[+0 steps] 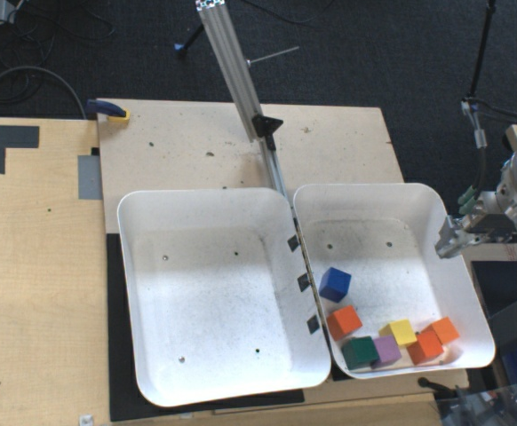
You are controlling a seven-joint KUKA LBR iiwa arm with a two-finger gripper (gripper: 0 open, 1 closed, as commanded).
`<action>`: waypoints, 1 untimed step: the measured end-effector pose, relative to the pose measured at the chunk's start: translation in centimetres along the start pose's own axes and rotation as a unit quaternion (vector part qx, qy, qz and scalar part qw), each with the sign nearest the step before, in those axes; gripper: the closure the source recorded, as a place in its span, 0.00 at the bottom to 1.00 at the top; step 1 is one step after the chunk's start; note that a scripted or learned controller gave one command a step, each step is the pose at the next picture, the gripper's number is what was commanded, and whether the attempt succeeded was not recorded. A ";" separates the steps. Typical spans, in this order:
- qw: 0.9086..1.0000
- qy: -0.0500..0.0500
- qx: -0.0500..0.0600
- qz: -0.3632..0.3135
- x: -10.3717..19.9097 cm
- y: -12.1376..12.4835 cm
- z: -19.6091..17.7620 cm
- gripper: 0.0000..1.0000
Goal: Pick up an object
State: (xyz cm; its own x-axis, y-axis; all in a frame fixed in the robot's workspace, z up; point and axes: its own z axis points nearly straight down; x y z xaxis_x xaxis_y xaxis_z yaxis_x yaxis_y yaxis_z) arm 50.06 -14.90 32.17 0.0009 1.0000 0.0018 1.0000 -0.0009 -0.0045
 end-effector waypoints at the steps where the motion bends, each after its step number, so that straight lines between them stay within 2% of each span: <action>1: 1.000 0.001 0.003 -0.003 6.6 2.4 9.2 1.00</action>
State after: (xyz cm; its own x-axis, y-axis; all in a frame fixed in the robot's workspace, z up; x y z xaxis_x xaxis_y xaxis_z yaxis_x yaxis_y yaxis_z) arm 52.45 -8.31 22.93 -0.0051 1.0000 0.0040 0.9999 0.0052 -0.0111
